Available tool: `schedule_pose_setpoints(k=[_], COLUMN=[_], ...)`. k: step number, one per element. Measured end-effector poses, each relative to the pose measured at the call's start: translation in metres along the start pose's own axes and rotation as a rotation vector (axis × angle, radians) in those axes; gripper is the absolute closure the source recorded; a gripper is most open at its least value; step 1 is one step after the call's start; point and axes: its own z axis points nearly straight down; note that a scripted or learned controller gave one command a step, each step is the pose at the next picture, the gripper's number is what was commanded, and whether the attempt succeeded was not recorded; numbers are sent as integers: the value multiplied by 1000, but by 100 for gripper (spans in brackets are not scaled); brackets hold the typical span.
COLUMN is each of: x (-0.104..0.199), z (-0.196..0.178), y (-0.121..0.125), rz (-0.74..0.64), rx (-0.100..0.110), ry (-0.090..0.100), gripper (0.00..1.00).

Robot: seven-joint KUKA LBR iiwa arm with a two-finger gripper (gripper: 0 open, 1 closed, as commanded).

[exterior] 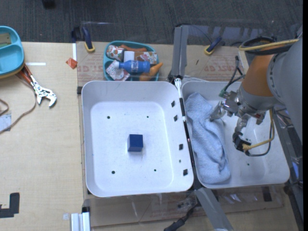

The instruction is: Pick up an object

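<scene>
Camera view, from the near edge back: two white bins sit side by side. A small blue cube (135,142) lies alone near the middle of the left bin (96,129). A crumpled pale blue towel (207,138) lies along the left side of the right bin (269,170). Over the right bin, the gripper (219,113) sits at the towel's upper edge; whether its jaws are spread or pressed together I cannot tell. Farther back, a teal tray (111,52) holds assorted small items, and a wrench (41,91) lies on the bench at left.
</scene>
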Motion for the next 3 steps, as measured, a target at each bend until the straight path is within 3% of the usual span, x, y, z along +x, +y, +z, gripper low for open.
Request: schedule_pose_setpoints(k=[1,2,3], x=[-37,-88,-87], z=[-1,-1,-11], y=[56,1,3], rz=[-438,-594,-591], rx=[-4,-2,-6], ry=[-3,-2,-1], gripper=[0,0,100])
